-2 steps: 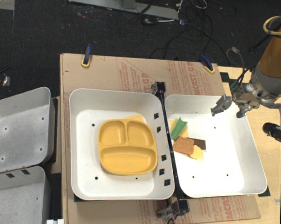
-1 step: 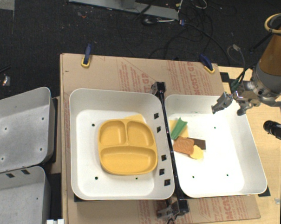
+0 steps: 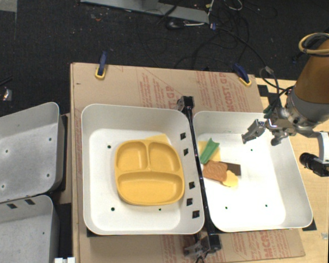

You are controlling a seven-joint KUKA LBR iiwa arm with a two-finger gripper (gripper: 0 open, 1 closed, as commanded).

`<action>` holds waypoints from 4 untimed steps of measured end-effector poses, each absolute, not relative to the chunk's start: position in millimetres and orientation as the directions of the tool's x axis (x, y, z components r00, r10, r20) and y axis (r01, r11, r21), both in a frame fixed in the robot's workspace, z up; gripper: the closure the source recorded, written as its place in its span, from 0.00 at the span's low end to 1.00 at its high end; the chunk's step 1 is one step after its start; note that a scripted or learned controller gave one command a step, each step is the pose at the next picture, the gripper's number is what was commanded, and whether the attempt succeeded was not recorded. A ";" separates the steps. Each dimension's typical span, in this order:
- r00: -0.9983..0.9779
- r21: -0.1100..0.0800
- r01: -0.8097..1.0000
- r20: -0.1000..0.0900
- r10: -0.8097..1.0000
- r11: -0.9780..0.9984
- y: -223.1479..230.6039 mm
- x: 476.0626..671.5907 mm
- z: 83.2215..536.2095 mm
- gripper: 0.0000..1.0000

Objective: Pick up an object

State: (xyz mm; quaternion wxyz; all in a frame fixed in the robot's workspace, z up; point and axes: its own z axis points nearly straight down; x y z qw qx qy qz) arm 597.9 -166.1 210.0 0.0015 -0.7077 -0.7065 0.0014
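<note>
A small heap of objects lies at the left side of the right bin: a green piece, a brown piece over a yellow one, and a dark flat piece. My gripper hangs above the upper right part of that bin, up and to the right of the heap, apart from it. Its two fingers stand spread, open, with nothing between them.
A yellow divided tray lies in the left bin. A black divider runs between the bins. Grey metal panels lie off the bench at the left. The arm's orange band is at the right edge.
</note>
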 end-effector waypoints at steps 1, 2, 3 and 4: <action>0.002 -0.003 1.000 0.000 1.000 -0.002 -173.0 598.0 164.6 0.00; 0.001 -0.006 1.000 0.001 1.000 -0.001 -169.9 591.8 101.7 0.00; 0.001 0.002 1.000 -0.001 1.000 -0.001 -170.4 594.1 116.4 1.00; -0.001 0.005 1.000 -0.002 1.000 0.001 -173.7 598.2 160.1 1.00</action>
